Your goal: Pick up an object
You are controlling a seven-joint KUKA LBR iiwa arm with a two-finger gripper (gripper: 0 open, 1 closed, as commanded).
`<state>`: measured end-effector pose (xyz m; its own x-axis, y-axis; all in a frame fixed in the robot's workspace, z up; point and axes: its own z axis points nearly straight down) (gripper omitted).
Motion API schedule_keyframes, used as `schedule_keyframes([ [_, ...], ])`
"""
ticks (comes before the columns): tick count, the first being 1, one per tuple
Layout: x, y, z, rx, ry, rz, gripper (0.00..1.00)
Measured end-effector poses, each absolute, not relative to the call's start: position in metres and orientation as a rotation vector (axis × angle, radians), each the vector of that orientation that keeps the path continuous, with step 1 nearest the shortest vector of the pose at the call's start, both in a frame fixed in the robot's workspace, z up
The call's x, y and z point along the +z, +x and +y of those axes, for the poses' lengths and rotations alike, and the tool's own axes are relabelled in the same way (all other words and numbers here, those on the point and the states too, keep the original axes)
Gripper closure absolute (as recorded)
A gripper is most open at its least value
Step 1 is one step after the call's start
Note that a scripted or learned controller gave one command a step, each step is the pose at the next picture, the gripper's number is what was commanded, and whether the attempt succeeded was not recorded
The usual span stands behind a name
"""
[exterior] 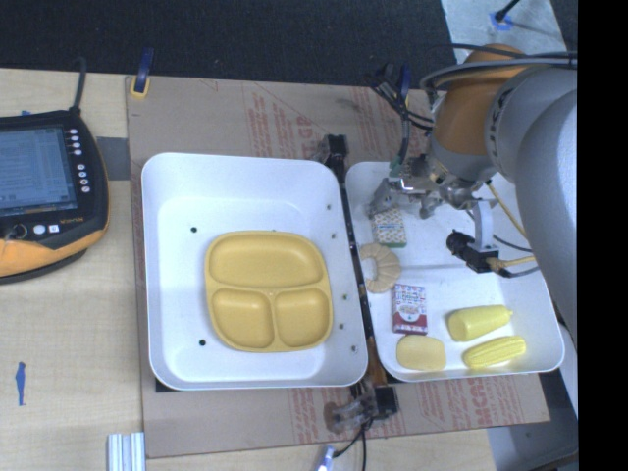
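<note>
Overhead, arm [510, 135] above right bin [549, 356], near small packet [390, 229].

Even overhead light falls across the bench, bleaching the left bin [167, 263] and right bin [545, 292] to near-featureless white (mild glare, soft shadows along their rims). The frame is slightly soft, grainy toward the dark upper background.

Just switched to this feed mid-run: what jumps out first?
The big yellow divided plate sits alone in the left bin. The grey arm with its orange band reaches in from the right, its gripper low over the far end of the right bin, near a small patterned packet. At that bin's near end lie two yellow corn cobs, a yellow block and a red carton.
</note>
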<state>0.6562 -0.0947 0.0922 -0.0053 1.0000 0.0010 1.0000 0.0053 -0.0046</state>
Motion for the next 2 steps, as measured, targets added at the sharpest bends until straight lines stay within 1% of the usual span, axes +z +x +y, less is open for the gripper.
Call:
schedule_keyframes([
  [2, 0.0922, 0.6563, -0.0975, 0.003, -2.216, -2.223, 0.00],
])
